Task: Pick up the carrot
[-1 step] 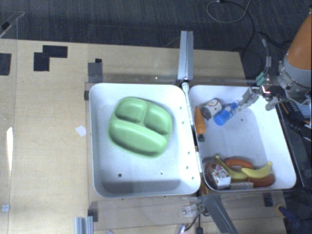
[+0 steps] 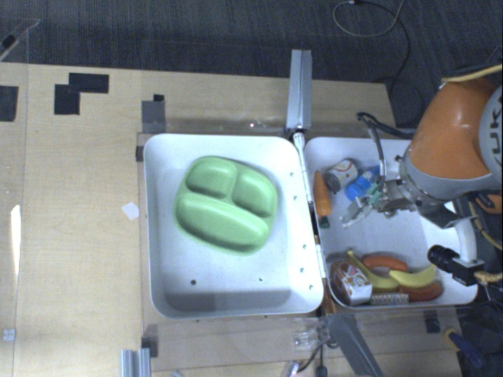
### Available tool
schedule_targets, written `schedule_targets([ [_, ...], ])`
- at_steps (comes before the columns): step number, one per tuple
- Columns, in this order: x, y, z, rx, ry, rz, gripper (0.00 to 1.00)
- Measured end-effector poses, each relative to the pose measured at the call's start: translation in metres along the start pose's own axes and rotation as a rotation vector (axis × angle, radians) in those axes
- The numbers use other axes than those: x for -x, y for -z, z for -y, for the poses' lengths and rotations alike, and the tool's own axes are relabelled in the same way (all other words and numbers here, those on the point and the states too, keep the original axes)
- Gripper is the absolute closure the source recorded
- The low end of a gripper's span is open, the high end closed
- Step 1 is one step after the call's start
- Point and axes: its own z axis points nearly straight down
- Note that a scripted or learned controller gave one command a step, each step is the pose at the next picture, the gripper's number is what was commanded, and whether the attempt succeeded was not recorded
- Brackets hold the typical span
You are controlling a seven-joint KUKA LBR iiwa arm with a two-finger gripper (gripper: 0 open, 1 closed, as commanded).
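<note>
- Two shallow white bins sit side by side on the bench in the camera view: the left bin and the right bin, split by a metal divider rail.
- Inside the left bin lies a green sectioned plate, turned upside down or at least showing three rounded lobes, well apart from everything in the other bin.
- The carrot lies in the right bin, pressed along its left wall, long axis running up and down the view, orange body with a darker tip at the lower end.
- The arm, grey with a broad orange band, reaches in from the right over the right bin.
- The gripper hangs just beside the carrot, to its right; a narrow strip of white bin floor shows between them, so they look apart.
- Whether the fingers are spread or pressed together I cannot tell; nothing is seen pinched between them.
- Near the gripper's upper side sit a small grey can and a blue object.
- Along the right bin's lower edge lie a banana, a red item and a brown packet.
</note>
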Motion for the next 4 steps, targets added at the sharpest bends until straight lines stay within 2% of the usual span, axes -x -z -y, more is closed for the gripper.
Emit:
schedule_targets([
  [1, 0.047, -0.106, -0.016, 0.001, 0.423, 0.000, 0.00],
  [2, 0.047, -0.094, -0.019, 0.008, 0.423, 0.003, 1.00],
  [3, -0.043, -0.017, -0.031, 0.004, 0.265, 0.001, 1.00],
  [4, 0.049, 0.068, -0.090, 0.006, 0.527, 0.004, 1.00],
])
